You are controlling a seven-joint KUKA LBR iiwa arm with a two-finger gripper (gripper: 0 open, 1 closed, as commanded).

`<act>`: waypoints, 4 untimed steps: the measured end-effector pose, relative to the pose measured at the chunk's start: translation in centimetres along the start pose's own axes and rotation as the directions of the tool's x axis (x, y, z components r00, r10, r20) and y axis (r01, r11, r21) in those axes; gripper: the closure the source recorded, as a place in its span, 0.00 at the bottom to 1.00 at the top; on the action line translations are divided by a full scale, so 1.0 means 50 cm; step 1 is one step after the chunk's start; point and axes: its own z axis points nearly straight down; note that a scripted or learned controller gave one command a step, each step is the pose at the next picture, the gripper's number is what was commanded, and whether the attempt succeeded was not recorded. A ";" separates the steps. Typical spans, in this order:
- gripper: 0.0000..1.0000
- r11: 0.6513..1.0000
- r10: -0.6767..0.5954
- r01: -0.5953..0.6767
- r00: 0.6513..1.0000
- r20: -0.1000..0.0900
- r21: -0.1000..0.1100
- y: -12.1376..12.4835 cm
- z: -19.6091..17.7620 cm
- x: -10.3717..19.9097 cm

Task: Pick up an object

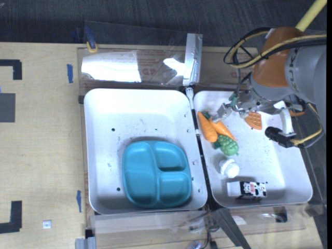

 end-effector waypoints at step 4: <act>1.00 0.993 0.121 -0.121 0.993 0.001 0.015 -0.012 0.025 -0.037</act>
